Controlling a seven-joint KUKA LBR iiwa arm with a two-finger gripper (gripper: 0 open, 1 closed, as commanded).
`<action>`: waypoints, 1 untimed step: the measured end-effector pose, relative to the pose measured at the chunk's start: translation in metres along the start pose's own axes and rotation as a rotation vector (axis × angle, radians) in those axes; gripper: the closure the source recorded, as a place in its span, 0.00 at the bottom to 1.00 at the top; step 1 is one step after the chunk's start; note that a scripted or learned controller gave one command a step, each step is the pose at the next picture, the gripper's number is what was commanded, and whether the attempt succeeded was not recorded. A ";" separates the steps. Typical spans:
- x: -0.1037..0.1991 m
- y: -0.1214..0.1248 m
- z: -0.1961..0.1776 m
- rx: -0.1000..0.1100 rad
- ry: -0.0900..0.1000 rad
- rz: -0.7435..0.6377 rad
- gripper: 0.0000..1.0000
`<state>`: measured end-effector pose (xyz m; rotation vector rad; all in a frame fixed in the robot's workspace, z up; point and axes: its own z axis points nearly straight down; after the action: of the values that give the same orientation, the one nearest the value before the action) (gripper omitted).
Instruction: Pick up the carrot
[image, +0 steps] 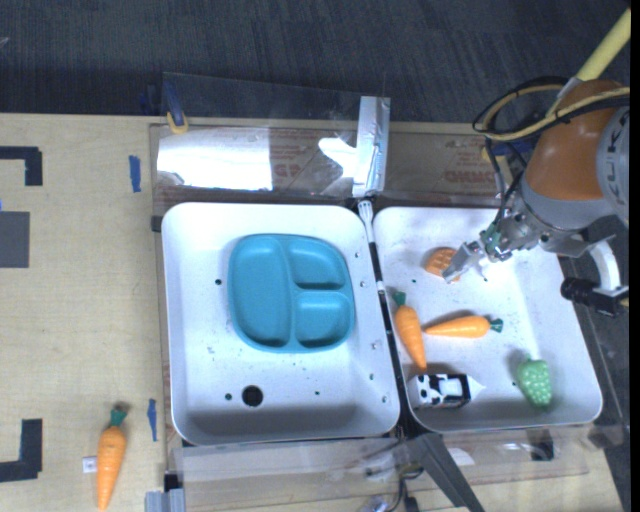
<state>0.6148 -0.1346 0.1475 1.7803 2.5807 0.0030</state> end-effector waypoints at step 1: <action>-0.025 -0.074 0.060 0.002 0.001 0.036 0.00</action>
<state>0.5550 -0.1839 0.0868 1.8283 2.5497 0.0015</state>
